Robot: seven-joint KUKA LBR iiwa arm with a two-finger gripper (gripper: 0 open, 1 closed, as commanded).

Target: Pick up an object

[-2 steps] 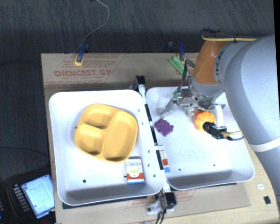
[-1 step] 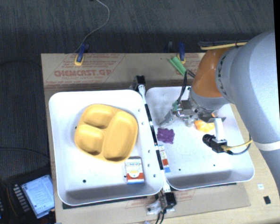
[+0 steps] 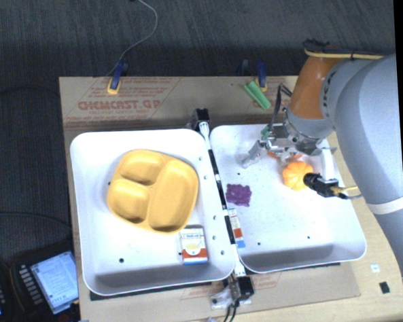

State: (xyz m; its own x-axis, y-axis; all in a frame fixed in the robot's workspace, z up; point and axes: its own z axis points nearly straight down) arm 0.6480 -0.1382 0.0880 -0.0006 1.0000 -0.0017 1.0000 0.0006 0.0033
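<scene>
Camera view entry: we log the hand low in the right bin, its spread beyond our telling, with the orange pumpkin-like object just beside it, round enough, we judge, to roll aside from a skewed close.
</scene>
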